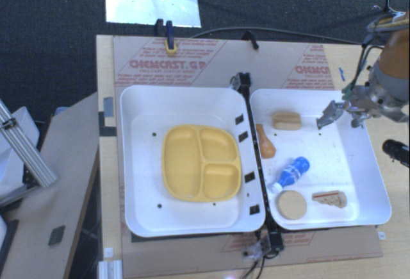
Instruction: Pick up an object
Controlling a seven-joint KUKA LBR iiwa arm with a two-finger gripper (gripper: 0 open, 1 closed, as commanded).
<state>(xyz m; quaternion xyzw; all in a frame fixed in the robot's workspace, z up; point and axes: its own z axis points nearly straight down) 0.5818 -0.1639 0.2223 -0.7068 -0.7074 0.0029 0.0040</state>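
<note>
The right bin (365, 162) holds several small objects. A tan bread-like block (286, 120) lies near its far side, and an orange-brown drumstick shape (264, 142) rests along its left wall. A blue bottle with a white cap (292, 172) lies in the middle. At the near side sit a round tan disc (293, 204) and a brown wedge (330, 199). My gripper (340, 118) hangs over the far right part of this bin, to the right of the tan block. It is open, and nothing is between its fingers (325, 117).
In the left bin (138, 143) lies a yellow divided plate (200, 162). A black hinge strip (251, 149) runs between the two bins. A metal rail (25, 149) stands at the left edge of the bench.
</note>
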